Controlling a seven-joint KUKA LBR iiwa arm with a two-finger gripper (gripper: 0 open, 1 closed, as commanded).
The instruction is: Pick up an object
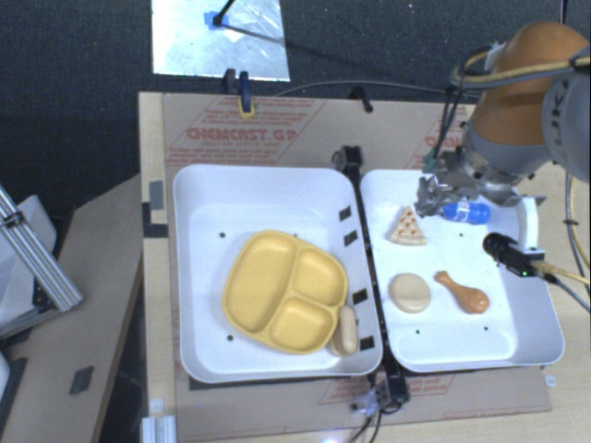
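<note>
The hand [432,195] is seen low over the right bin [540,340], at the bin's eleven o'clock corner; whether it is released or clenched cannot be told. Just beside it, at its four o'clock, the pizza slice [406,227] lies, and at its three o'clock the blue bottle [464,212]. A grasp would best be made by centring over one item alone, the neighbour being cleared before the descent. The drumstick [463,293] and round biscuit [409,293] lie toward six o'clock.
</note>
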